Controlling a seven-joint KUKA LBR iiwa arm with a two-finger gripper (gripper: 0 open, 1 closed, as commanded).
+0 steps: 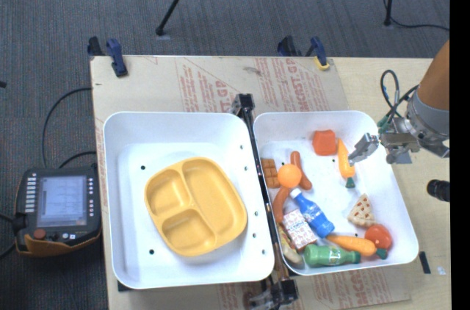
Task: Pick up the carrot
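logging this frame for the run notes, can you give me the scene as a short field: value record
left bin: holds a yellow divided plate
right bin: holds the toy food pile
carrot: lying near the right bin's front edge, between the green bottle and the tomato
other items: blue bottle, orange ball, pizza slice, red block
pincer: over the right bin's far right side, near a small orange-yellow piece, well away from the carrot
carrot status: not held, resting in the bin
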